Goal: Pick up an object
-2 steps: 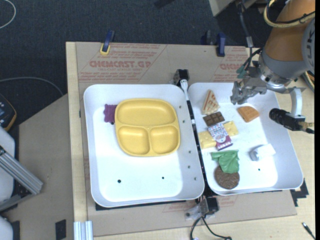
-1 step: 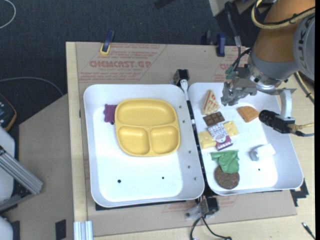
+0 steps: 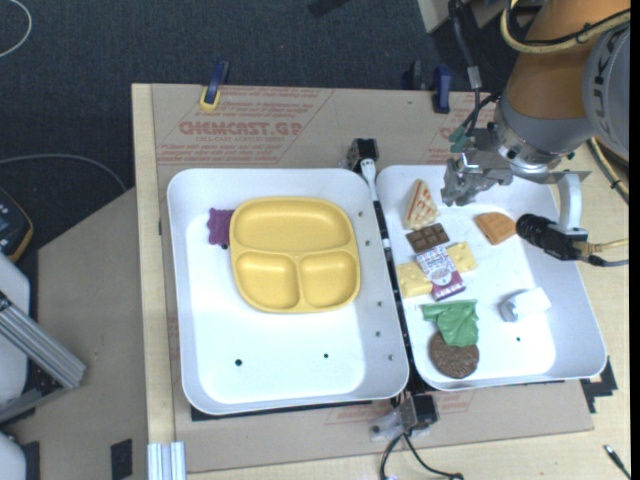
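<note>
1. The gripper (image 3: 462,190) hangs over the right bin (image 3: 570,338), above its far edge; whether it is parted or closed I cannot tell.
2. Just beside the gripper lies a sandwich wedge (image 3: 422,205).
3. An orange piece (image 3: 495,228) lies near the gripper too.
4. A chocolate square (image 3: 428,237) sits just past the wedge.
5. Well apart from the gripper, the left bin (image 3: 210,358) holds a yellow tray (image 3: 295,252).

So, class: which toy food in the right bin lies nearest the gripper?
The triangular sandwich wedge, just left of the gripper; the other foods lie further off.
</note>
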Action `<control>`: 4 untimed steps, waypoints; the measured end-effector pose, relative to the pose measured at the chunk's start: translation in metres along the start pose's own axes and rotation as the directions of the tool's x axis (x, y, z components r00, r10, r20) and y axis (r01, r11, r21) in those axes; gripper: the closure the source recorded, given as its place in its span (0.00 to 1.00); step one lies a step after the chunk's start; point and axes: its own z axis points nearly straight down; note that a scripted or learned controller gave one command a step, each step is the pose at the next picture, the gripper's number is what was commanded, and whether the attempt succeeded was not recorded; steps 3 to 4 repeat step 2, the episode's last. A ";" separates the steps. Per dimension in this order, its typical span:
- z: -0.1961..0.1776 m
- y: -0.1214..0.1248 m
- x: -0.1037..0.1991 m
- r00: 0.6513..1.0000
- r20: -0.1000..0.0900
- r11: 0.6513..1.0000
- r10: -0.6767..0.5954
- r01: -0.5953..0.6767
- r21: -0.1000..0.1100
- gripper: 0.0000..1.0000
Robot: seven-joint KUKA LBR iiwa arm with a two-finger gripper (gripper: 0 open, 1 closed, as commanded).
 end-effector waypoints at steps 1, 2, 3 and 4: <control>0.006 0.006 0.001 1.000 0.001 1.000 0.001 -0.001 0.000 1.00; 0.018 -0.008 0.004 1.000 0.000 1.000 0.003 -0.003 0.006 1.00; 0.018 -0.008 0.004 1.000 0.000 1.000 0.003 -0.003 0.006 1.00; 0.018 -0.008 0.004 1.000 0.000 1.000 0.003 -0.003 0.006 1.00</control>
